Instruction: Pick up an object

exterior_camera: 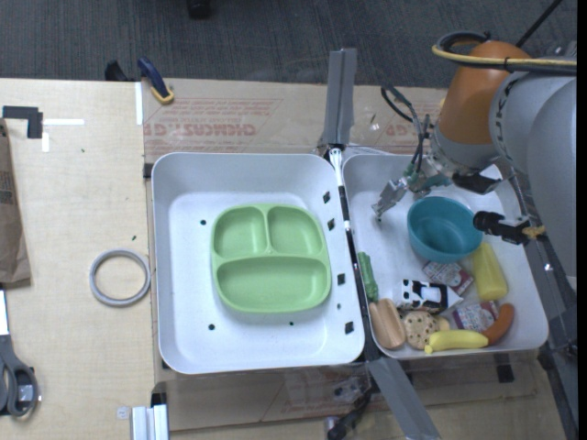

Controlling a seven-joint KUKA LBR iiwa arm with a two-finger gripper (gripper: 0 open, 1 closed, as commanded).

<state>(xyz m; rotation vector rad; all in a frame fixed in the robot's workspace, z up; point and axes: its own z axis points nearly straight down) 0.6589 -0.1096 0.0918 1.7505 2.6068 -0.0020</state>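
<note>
You get open floor along the left side of the right bin; the blue bowl blocks centre, toy food crowds the lower part, and the green plate fills mid left bin.

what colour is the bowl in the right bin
Teal blue; the bowl shows clearly in the camera view.

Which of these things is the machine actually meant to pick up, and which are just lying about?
Part of the job:
- claw, over the right bin
- blue bowl
- banana
- hot dog
- cookie
- green divided plate in the left bin

Just lying about:
- tape ring
- blue clamp
- scissors
</note>
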